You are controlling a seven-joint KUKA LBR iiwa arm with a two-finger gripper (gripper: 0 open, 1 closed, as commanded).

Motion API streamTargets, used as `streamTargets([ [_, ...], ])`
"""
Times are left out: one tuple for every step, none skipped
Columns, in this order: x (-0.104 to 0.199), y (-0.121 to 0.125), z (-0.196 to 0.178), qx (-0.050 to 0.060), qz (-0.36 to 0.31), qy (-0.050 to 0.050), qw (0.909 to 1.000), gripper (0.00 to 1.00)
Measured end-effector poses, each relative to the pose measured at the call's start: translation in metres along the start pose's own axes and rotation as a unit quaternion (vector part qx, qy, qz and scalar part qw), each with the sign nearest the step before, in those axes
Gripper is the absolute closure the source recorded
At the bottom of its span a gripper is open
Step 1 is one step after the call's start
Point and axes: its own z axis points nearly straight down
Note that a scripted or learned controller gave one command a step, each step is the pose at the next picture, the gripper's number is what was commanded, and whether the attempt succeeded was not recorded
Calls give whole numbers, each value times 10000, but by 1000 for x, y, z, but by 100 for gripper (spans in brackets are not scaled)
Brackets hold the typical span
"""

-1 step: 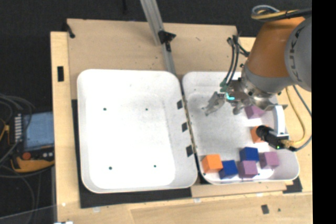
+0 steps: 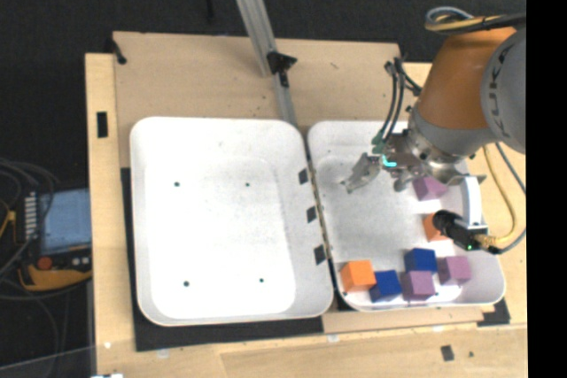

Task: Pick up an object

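Observation:
My gripper hangs over the upper middle of the right bin, below the orange-banded wrist. Its fingers are spread apart and I see only white bin floor between them, so it is open. A purple block lies just right of the gripper, partly under the wrist. An orange block sits below that, half hidden by a black part of the arm. Along the bin's front edge lie an orange block, a blue block, a purple block, a second blue block and another purple block.
The left bin lies beside the right one, with small clips along their shared edge. A slanted metal pole rises behind the bins. Cables and a control box lie off the bench at the left.

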Motion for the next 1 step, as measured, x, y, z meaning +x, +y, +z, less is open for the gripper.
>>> streamTargets([
  [-5,-3,43,27,6,-9,10000,0],
])
